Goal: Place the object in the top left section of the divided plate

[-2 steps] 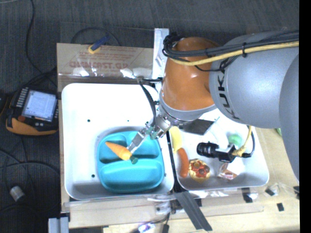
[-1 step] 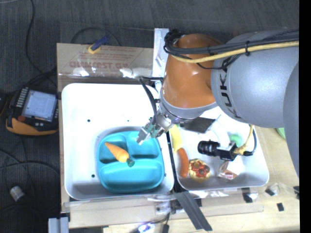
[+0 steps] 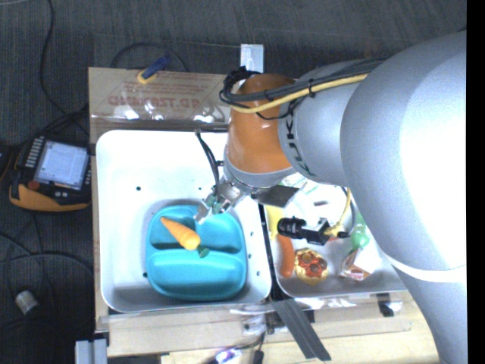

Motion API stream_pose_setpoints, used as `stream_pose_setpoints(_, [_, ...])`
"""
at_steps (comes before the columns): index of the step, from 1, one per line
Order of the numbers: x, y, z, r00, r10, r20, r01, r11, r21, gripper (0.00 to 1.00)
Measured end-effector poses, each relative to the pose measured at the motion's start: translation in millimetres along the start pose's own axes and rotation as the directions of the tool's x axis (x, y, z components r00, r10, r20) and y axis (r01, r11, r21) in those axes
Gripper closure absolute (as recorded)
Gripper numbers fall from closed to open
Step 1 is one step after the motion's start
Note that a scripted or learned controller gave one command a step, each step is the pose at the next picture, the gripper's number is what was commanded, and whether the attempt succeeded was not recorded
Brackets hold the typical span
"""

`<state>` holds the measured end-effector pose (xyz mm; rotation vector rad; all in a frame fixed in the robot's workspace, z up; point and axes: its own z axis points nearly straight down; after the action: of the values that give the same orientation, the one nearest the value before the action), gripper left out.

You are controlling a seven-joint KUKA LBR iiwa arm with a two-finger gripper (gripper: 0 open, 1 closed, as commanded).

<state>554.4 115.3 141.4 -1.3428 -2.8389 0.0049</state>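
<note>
Two white bins (image 3: 121,203) on bench over dark carpet; gripper (image 3: 214,204) just above blue divided plate (image 3: 198,268), grip state indeterminate; toy carrot (image 3: 182,233) lies in plate's top left section.

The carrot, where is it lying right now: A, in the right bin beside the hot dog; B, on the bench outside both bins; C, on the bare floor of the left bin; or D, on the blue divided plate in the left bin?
D: the carrot lies across the upper part of the blue divided plate, which sits in the left bin, just beside the gripper.
</note>
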Motion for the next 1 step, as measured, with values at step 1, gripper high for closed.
stream_pose_setpoints(1, [-35.3, 81.2, 47.3, 0.981, 0.195, 0.002, -0.195, 0.981, -0.001, 1.0])
